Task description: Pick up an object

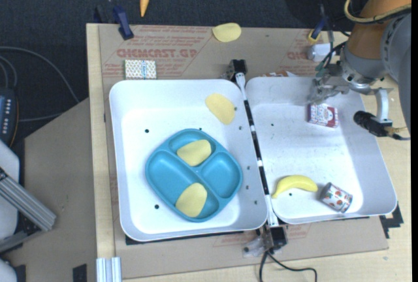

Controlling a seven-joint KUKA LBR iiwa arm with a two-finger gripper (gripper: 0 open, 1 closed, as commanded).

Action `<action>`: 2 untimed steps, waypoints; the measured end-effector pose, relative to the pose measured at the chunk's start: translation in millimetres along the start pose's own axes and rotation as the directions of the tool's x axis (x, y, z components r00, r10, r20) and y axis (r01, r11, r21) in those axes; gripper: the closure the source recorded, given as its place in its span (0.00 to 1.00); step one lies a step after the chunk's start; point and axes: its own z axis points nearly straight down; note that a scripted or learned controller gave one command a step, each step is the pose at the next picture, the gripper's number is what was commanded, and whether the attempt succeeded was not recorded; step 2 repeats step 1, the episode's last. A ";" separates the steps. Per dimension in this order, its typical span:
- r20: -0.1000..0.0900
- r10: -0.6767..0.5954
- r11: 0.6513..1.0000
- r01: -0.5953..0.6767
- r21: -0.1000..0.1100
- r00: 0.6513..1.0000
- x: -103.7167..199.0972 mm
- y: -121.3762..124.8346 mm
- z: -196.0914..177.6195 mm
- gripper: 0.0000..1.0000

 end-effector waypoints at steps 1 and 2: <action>0.000 0.000 1.000 0.000 0.001 1.000 0.2 -0.2 0.3 0.00; 0.000 0.000 1.000 0.000 0.001 1.000 0.2 -0.2 0.3 0.00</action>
